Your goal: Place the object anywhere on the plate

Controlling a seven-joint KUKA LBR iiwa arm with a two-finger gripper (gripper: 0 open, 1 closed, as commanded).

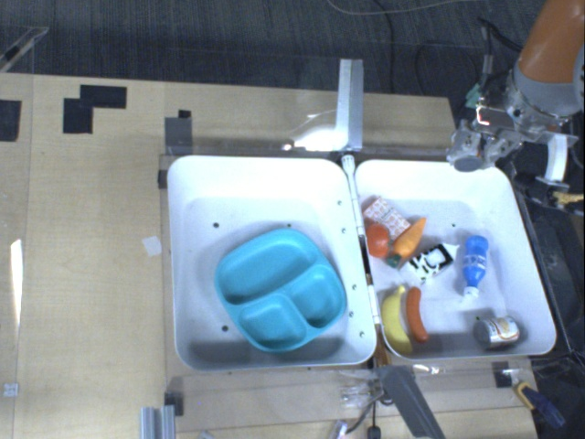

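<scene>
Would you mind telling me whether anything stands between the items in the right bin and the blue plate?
Only the raised rims where the two bins meet separate the plate from the items, such as the banana; the gripper hangs above the right bin's far edge.

Arm (555, 26) cut off at top-right edge — claw (468, 150) blurred.

- Two white bins: the left bin (183, 245) and the right bin (512, 208).
- One blue plate (279, 286) with three parts.
- One banana (395, 318).
- One hot dog (416, 314).
- One carrot (409, 237).
- One tomato (377, 241).
- One blue bottle (473, 263).
- One shiny can (498, 331).
- One black and white toy (430, 261).
- One red and white packet (386, 214).
</scene>
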